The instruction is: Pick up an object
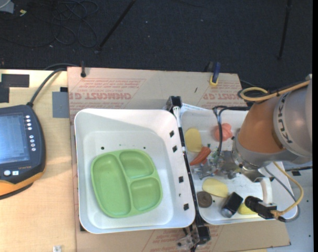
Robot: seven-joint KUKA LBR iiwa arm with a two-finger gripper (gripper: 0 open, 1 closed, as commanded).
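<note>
Tool (217, 163) low in right bin (285, 217), over red carrot-shaped toy (201, 155); finger state unclear. Probably light, stiff, slick plastic; pinch mid-body.

Green 3-section tray (126, 190) lay in left bin (88, 125). Left of it, a screen handset (14, 143) w/ orange base sat on the wooden bench (53, 214). Cardboard sheet (148, 88) under the bins; blue clip, maybe, (215, 73) at its far edge.
</note>
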